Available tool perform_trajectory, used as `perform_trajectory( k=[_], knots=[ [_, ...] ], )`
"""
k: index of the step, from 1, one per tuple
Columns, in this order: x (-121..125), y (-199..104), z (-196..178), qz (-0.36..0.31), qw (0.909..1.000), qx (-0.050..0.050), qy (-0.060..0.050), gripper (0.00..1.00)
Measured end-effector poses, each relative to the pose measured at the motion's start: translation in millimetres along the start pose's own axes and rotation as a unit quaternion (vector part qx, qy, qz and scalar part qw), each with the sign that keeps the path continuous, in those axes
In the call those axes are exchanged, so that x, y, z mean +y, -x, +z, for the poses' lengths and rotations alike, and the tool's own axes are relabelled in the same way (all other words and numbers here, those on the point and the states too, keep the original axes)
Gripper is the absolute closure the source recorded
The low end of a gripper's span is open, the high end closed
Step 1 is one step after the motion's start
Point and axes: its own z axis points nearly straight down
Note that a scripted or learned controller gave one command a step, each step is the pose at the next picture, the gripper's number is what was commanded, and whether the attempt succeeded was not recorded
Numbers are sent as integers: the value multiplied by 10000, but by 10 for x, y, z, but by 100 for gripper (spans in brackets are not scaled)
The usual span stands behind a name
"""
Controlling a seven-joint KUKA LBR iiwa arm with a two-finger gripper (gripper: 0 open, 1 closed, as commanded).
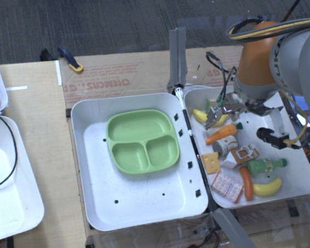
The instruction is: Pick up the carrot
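From where I stand, the arm [296,51] comes in from the right, its orange band [258,55] hanging over the far corner of the right bin [303,185]. The gripper [220,113] is down low at the back left of that bin, right over one end of a banana [200,115]. Whether it is released or clenched I cannot tell (its own hardware crowds the tip), and nothing can be seen held in it.

The carrot [221,133] lies just in front of the gripper, on the bin floor and tilted, with its thick end up toward the right and its point toward the bin's left wall. It sits just beside that banana, apart from the gripper as far as I can make out.

Nearer the front lie a yellow cracker [211,163], a small orange and white box [245,153], a green bottle [264,165] on its side, a sausage [247,182], a second banana [267,187] and a red and white packet [226,186], all close together.

The left bin [88,166] holds a green divided plate [143,140] toward its back. Beyond the bins, a small blue and yellow tool [70,59] lies on the bench.
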Motion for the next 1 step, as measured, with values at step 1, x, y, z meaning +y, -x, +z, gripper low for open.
perform_trajectory(
  k=[1],
  knots=[
    [-256, 173, 86, -1944, 9809, -7, 20, 0]
  ],
)
